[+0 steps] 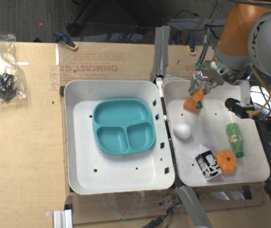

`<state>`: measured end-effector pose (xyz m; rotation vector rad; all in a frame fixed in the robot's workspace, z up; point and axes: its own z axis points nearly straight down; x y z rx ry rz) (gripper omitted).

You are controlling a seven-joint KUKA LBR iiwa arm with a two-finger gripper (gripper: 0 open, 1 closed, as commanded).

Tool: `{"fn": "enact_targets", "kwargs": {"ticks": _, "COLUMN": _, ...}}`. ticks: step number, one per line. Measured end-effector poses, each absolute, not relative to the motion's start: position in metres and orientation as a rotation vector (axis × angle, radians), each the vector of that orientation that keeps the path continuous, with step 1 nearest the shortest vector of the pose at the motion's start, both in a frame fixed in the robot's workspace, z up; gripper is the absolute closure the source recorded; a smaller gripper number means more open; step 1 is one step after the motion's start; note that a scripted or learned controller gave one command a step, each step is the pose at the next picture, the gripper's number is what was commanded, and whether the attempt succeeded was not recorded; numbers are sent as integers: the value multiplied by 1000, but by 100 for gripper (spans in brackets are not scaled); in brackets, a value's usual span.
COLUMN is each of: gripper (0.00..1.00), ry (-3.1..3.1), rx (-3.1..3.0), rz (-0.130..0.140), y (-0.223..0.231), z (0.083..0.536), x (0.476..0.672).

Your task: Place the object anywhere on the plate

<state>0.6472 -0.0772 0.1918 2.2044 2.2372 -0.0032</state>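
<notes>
Red printing runs across the flattened cardboard sheet that lies on the bench behind the two white bins; seen upside down from the camera, the large line appears to read "CHEMCAST GP", though the last letters are uncertain — a smaller red line beside it is too fine to make out. On the grey arm at upper right, large dark letters — "KU" and part of a further letter, evidently the KUKA name — climb the casing beside the orange band. A small black-and-white box in the right bin carries printed markings, too small to read.
</notes>
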Motion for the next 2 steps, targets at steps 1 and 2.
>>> {"fn": "enact_targets", "kwargs": {"ticks": 1, "gripper": 100, "ry": 2204, "rx": 2240, "rz": -3, "y": 6, "z": 191, "x": 644}}
{"fn": "enact_targets", "kwargs": {"ticks": 2, "gripper": 100, "ry": 2140, "rx": 2301, "rz": -4, "y": 59, "z": 191, "x": 608}}
